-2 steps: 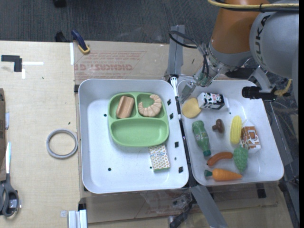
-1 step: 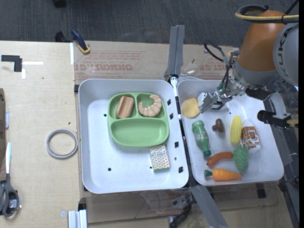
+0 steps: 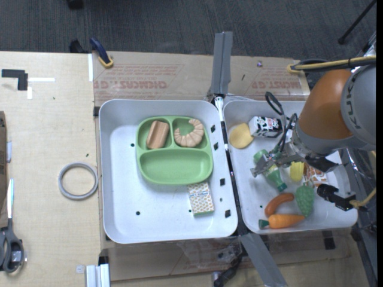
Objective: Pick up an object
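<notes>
My gripper (image 3: 267,165) is low inside the right bin (image 3: 341,220), reached in from the right under the grey and orange wrist. It hangs right over a green toy (image 3: 263,158) and a green piece (image 3: 274,177) beside it. Around it lie a yellow lemon-like piece (image 3: 241,136), a black-and-white cow-patterned carton (image 3: 266,124), a small yellow item (image 3: 296,171), an orange sausage shape (image 3: 279,202), a carrot (image 3: 286,220) and a green broccoli-like toy (image 3: 305,200). The view does not show any of them between its fingers.
The left bin (image 3: 119,208) holds a green divided plate (image 3: 176,167) with a bun (image 3: 157,134) and a shrimp (image 3: 190,132), plus a patterned packet (image 3: 201,198). On the bench at left lie a tape ring (image 3: 78,180) and scissors (image 3: 11,248).
</notes>
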Controlling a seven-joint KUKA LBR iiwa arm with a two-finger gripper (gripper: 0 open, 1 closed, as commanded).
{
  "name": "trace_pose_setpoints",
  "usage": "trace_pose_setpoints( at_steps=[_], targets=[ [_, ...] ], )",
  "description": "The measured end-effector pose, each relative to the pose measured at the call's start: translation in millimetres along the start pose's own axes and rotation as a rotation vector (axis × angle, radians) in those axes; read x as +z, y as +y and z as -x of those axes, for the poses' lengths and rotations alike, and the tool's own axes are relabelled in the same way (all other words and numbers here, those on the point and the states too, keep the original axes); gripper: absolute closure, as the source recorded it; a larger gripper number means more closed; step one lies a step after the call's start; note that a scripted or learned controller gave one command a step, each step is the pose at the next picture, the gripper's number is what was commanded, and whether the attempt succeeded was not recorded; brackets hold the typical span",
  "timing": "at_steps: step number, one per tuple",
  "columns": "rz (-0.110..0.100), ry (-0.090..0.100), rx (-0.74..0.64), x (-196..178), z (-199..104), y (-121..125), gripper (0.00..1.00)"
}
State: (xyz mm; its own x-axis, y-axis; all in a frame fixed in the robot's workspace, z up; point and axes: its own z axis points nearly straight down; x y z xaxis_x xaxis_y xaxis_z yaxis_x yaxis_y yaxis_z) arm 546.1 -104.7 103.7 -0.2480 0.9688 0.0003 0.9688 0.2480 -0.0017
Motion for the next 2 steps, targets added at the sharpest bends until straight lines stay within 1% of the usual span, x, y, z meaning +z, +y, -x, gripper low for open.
trace_pose_setpoints(
  at_steps=[1,2],
  targets=[
    [0.002,-0.002,-0.222,12,23,24,0.0],
    [0.001,0.0,-0.327,9,17,-14,0.0]
  ],
)
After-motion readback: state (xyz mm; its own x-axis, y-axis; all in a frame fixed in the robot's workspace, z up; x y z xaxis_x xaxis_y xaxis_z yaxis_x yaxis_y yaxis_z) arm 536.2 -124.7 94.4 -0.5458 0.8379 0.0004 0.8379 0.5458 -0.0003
